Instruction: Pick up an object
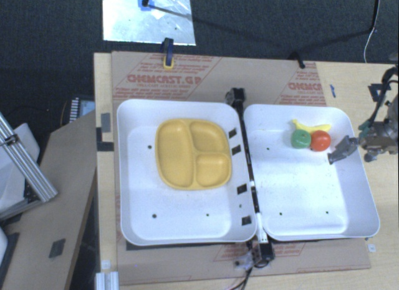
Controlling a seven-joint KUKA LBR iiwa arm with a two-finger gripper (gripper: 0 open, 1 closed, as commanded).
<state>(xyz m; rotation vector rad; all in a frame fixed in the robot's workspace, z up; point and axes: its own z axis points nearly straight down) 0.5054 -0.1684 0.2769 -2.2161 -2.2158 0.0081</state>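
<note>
Nearest the camera, the white floor of the right bin (pixel 312 207) lies bare along its near rim, and beside it the left bin (pixel 134 220) carries a yellow compartment plate (pixel 192 154) at its middle. Farther back in the right bin, three small items sit clustered and touching toward the far right corner: a green piece (pixel 301 138), a red piece (pixel 320 140) just right of it, and a yellow banana (pixel 310 126) behind both. The gripper (pixel 342 149) hangs at the right rim of that bin, near the red piece but apart from it, with nothing between its fingers; whether they are spread or closed I cannot tell at this size. Judging from this, nothing has been lifted: the approach, the grasp and the lift all remain, and the tight cluster may make singling out one piece awkward.
</note>
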